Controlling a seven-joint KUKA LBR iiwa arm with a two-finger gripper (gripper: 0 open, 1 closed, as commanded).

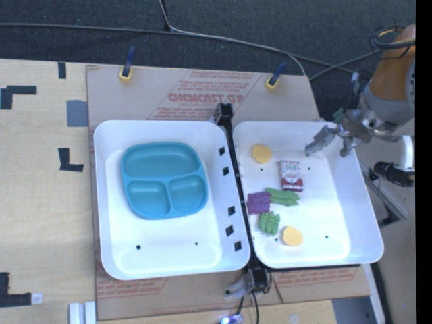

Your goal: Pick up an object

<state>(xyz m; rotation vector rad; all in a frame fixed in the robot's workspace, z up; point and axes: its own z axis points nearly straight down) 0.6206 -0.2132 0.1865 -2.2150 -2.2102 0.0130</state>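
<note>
Right bin [351, 208]: red-and-white carton [291, 175] near middle, yellow round piece [262, 154] up-left, green and purple pieces [270, 204] below | end effector [332, 140] at upper right corner, fingers spread wide, gripping nothing, apart from carton | left bin [108, 201]: blue tray [163, 179]

From my feed the light is even and fairly bright, coming from overhead, with a cool bluish cast. The two white bins [108, 181] are nearly washed out, their walls hard to tell from their floors. Shadows are soft and short; the blue tray [164, 179] throws only a faint one. The dark carpet [270, 12] at the top is grainy. The whole frame is soft, and the arm [391, 79] at the right looks blurred.
</note>
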